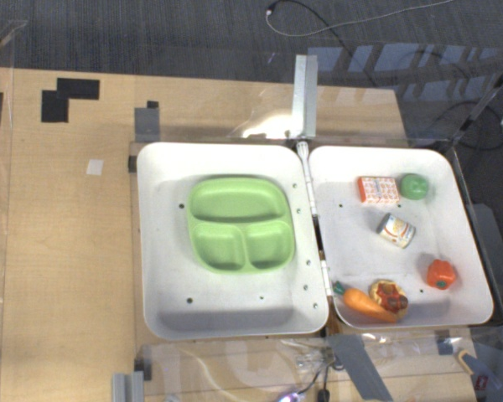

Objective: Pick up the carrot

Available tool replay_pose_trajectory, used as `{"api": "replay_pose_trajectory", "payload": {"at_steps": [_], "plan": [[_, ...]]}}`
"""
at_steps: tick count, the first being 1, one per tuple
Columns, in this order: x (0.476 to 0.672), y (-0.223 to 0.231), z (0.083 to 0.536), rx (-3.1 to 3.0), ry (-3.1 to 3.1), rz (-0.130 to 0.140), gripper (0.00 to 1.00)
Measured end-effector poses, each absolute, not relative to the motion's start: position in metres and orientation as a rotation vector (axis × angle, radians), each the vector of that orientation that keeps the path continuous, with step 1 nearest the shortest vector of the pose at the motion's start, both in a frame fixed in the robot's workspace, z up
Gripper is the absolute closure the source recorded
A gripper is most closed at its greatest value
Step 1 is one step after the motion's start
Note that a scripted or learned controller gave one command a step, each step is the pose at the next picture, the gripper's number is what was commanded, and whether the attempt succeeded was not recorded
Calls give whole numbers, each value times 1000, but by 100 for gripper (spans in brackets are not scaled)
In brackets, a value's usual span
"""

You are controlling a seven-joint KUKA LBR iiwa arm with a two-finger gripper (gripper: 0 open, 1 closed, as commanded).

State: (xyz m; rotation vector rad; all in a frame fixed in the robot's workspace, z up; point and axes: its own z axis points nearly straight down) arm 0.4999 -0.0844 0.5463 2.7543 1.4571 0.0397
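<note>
Here the carrot (365, 304) lies on its side at about seven o'clock in the right bin (461, 199), its green top pointing toward the divider between the bins and its orange body touching a small red and yellow item (391, 295) just beside it at the near wall. In the same bin a red pepper-like piece (441, 274) sits at four o'clock, a small can (396, 230) near the middle, and a red-and-white box (378, 190) beside a green ball (415, 186) at twelve o'clock. The left bin (163, 224) on the bench (59, 249) holds a green divided tray (239, 224) at its centre; whether the claw is apart or together, I cannot tell.
</note>
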Motion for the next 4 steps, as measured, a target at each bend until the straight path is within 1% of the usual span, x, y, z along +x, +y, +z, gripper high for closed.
{"api": "replay_pose_trajectory", "payload": {"at_steps": [1, 4], "plan": [[502, -30, 435, 2954, 1068, 5, 100], [505, -28, 469, 2943, 1092, 23, 100]]}}
